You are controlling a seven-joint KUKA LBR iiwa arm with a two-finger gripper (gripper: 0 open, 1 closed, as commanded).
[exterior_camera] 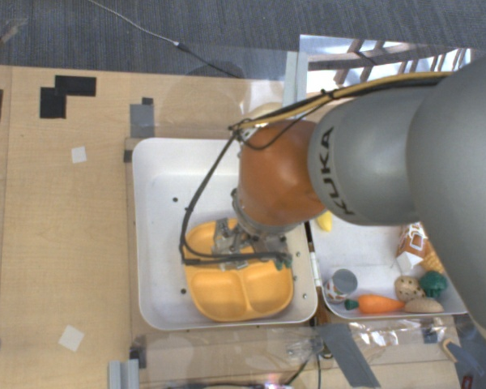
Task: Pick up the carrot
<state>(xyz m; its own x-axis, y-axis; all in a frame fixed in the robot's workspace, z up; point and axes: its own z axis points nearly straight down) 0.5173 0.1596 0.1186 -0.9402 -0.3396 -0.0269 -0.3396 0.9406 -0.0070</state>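
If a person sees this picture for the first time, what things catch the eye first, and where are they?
The big grey arm with its orange band covers the upper right. Its tool hangs low over a yellow object in the left bin. The carrot lies in the right bin, near its front edge.

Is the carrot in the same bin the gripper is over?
No, the carrot lies in the right bin, while the gripper is over the left bin.
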